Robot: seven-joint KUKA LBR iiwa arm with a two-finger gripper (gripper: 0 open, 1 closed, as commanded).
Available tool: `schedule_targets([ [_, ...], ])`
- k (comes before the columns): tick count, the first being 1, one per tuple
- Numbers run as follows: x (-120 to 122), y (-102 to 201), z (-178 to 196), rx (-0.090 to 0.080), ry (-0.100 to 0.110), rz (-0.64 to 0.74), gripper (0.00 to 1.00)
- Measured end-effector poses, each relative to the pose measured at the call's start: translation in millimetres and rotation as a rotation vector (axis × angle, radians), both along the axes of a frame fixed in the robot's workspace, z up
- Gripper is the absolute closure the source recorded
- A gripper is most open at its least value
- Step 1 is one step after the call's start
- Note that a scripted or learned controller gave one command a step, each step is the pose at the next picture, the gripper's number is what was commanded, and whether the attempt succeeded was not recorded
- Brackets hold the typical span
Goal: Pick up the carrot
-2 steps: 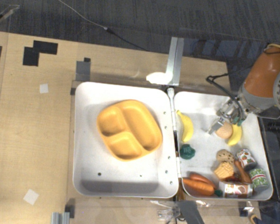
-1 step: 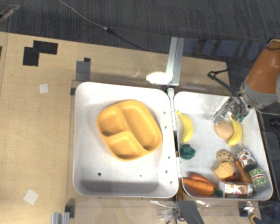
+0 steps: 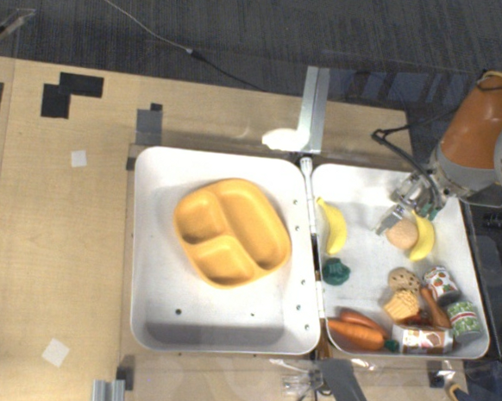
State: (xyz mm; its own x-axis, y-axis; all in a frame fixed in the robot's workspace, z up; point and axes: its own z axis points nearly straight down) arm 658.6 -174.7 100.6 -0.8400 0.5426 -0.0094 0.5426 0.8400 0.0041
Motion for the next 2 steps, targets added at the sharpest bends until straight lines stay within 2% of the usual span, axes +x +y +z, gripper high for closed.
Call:
schedule_targets([
  [1,-2.2,-0.3,-12.3,0.005,0.004,-0.235,0.0],
  [2,1.6,-0.1,2.1,0.002,-0.011,-0.23,1.0],
])
